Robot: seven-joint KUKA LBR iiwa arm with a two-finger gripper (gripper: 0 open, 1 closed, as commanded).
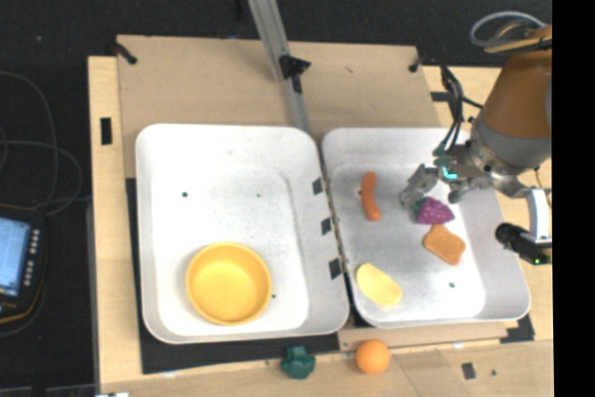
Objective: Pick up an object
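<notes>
The purple object (434, 211) lies in the right bin (400, 149), toward its 3 o'clock side, directly under the gripper (433, 189), whose spread jaws straddle it without gripping. An orange block (444, 244) sits at its 5 o'clock.

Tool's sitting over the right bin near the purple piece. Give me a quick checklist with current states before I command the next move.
1. Tool above the right bin: ok.
2. Tool lined up with the purple object: ok, it sits right beside it.
3. Purple object between the fingers: cannot tell.
4. Neighbours apart from target: not ok, the orange block lies close below it.
5. Orange sausage out of the way: ok.
6. Yellow bowl in the left bin, away from the tool: ok.
</notes>
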